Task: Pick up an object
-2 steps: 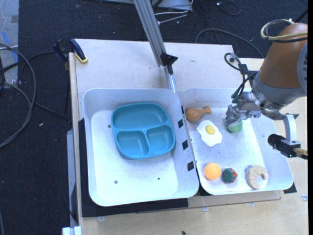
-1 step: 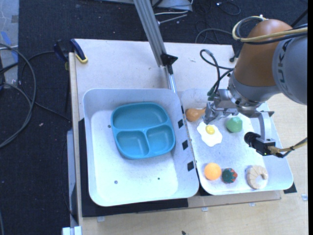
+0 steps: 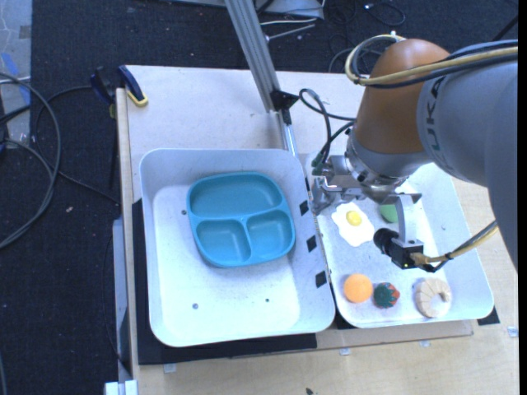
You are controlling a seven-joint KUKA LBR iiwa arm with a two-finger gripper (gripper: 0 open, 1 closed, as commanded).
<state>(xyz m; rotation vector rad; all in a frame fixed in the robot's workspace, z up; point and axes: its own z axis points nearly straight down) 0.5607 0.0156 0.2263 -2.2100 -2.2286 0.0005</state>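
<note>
Fingers [image 3: 333, 188] hang over the right bin [image 3: 461, 282], tucked under the arm [image 3: 478, 122]; wide or narrow, I cannot tell. Well left of them lies a blue divided plate [image 3: 241, 219]; just beside them a toy fried egg [image 3: 354, 225], the likeliest pick; farther off, an orange ball [image 3: 357, 288]. Approach step, I judge: next, lower squarely onto the egg. Arm lettering shows "KU".

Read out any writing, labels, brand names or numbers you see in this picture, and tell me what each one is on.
"UK": dark letters on the grey casing of the arm; the rest of the word is cut off from view.
No text shows on the left bin, the right bin or the blue plate.
</note>
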